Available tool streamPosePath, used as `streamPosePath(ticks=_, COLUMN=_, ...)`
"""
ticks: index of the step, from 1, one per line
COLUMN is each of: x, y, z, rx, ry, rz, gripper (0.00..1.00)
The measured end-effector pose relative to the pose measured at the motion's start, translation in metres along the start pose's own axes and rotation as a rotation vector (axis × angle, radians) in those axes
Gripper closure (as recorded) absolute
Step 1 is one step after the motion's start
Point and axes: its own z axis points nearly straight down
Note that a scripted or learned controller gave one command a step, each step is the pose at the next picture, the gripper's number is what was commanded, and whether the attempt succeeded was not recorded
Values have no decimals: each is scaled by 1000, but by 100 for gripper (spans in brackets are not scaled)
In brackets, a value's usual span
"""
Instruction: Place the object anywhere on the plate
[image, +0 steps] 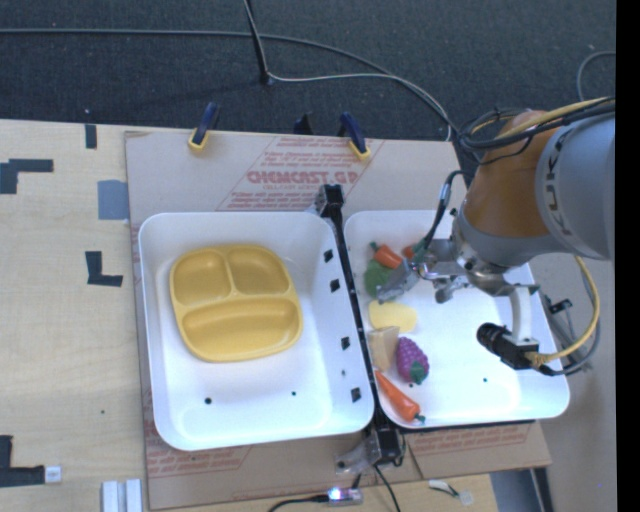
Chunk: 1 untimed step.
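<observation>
We see the grey arm with its orange band (520, 190) reaching over the right shallow white bin (520, 400) on the surface. Left of that bin sits the second white bin (160, 330), holding the yellow three-compartment plastic plate (235, 302). The gripper (400, 280) hangs low at the right bin's left side; whether its fingers are apart or together we cannot tell. Along that bin's left wall lie a pale yellow toy (393, 317), a purple grape bunch (411, 359) and an orange carrot (397, 396), none on the plate.
</observation>
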Motion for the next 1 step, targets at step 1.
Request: streamPosePath(ticks=1, x=36, y=56, z=-56, rx=3, ry=-1, rz=2, gripper=0)
